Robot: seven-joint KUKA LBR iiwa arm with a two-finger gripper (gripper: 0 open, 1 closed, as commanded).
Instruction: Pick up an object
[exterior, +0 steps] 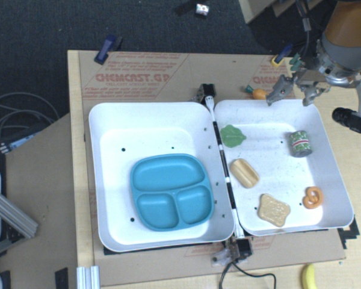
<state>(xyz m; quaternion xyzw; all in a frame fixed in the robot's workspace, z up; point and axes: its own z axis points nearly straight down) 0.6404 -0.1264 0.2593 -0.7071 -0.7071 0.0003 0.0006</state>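
Spread jaws, nothing between them, gripper (293, 91) hanging above the far rim of the right bin (332, 161)

Nearest below is the green-banded can (299, 143); I'd drop straight over it and close across its narrow width. A green leaf (232, 136), bread roll (245, 173), toast slice (273, 209) and orange pretzel (313, 197) lie well apart in that bin. Beside it, the left bin (108, 161) holds a blue divided tray (171, 190). Both sit on a cardboard-covered bench (78, 161) over dark carpet (24, 35), cables (12, 122) looping at the left
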